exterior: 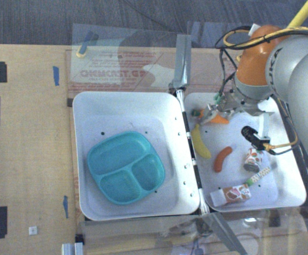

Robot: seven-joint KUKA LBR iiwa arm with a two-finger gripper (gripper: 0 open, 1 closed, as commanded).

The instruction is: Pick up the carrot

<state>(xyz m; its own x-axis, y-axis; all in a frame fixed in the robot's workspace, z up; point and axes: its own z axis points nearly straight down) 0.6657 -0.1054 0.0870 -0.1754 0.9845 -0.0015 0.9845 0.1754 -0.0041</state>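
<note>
A grey robot arm lowers its tool [216,110] onto an orange carrot [219,119] in the right bin's [289,195] far left corner (finger spacing cannot be told), near a yellow banana [200,144] and sausage [222,159].

- A wooden bench [26,158] carries everything
- Two shallow white bins sit side by side on it, touching along their inner edges: the left bin [85,110] and the right bin [289,190]
- A sheet with faint red lettering [117,73] lies flat on the bench just beyond the left bin
- Blue tape strips [56,76] and black corner marks [0,70] are stuck to the bench at the left
</note>
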